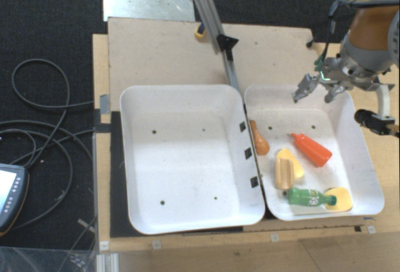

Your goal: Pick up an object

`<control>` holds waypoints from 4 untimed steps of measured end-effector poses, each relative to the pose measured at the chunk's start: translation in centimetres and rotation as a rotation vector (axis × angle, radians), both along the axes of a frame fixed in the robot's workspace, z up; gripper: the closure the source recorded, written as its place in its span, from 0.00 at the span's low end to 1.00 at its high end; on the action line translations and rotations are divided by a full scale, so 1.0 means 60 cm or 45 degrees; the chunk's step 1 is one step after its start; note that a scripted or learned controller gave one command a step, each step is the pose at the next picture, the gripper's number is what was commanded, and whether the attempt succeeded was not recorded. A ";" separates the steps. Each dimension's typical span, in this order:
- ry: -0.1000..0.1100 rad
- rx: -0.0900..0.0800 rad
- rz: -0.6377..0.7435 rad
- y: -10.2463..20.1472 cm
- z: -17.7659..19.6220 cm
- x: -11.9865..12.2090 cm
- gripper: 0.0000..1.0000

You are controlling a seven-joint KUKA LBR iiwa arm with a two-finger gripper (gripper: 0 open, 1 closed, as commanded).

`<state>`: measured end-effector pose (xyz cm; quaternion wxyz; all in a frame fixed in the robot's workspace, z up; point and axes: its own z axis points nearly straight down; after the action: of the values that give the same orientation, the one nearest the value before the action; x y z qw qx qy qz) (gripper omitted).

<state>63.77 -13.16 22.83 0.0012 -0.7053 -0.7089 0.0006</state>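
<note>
- Nearest the lens is the left bin (187,158), sitting just beside its twin on the bench (156,52), their rims touching along the middle.
- Going right, the right bin (365,164) has all the stuff in it.
- First up, an orange gourd-shaped piece (259,139) lies close to the left wall, narrow end pointing to the far side, long axis roughly front to back.
- Next, a hot dog toy (286,171) lies mid-bin, long axis also nearly front to back.
- Green bottle (309,197) lies on its side near the front wall, long axis left to right, cap end pointing right and touching a yellow piece (340,197).
- Orange bottle (311,149) lies tilted, narrow tip pointing up-left, fat end down-right.
- Gripper (319,90) hangs over the far rim of the right bin, fingers spread fairly wide, nothing between them, not touching any object. It's well apart from the toys.
- Orange band and grey arm (375,20) come in from the top right.
</note>
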 end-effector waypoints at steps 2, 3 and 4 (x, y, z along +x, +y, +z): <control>0.001 -0.001 -0.001 0.008 -0.098 -0.005 0.00; 0.000 -0.001 -0.004 0.008 -0.168 -0.007 0.00; -0.001 -0.001 -0.005 0.008 -0.232 -0.007 0.00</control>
<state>63.35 -12.65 8.90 0.0006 -0.7066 -0.7076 0.0005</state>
